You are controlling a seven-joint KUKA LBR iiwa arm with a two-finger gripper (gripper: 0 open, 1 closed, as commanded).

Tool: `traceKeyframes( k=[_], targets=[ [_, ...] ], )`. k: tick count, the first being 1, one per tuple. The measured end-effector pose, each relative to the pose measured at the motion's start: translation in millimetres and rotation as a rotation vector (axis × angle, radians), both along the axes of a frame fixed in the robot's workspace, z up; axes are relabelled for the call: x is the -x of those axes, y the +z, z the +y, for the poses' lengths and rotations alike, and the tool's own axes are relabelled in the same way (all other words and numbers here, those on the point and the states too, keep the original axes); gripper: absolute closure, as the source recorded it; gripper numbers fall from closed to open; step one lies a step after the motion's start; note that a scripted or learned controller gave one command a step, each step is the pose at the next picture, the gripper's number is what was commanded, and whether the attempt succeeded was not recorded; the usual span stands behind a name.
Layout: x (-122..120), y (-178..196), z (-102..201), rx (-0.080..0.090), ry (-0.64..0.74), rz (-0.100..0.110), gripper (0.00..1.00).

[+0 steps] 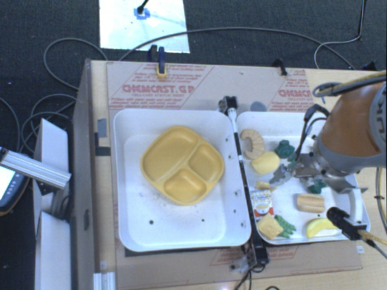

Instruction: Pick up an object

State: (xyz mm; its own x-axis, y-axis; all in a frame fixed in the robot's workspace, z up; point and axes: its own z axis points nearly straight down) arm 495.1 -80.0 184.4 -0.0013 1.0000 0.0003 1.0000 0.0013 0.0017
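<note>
While the arm reaches in from the right edge, its gripper [284, 175] sits low in the right bin [275, 121], finger spread not discernible, nothing visibly held. Nearest candidate: pale yellow rounded toy food [265, 162], just left of the gripper, mid-right of frame. Left bin [130, 162]: yellow compartment plate [182, 164], likely kept apart.
</note>
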Motion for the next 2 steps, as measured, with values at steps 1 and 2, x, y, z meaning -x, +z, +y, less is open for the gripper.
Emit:
traceKeyframes(
  k=[1, 2],
  targets=[
    [-38.2, 13.2, 12.1, 0.000, 0.002, -0.001, 0.00],
    [-94.4, 46.7, 24.8, 0.001, 0.003, -0.002, 0.00]
  ],
)
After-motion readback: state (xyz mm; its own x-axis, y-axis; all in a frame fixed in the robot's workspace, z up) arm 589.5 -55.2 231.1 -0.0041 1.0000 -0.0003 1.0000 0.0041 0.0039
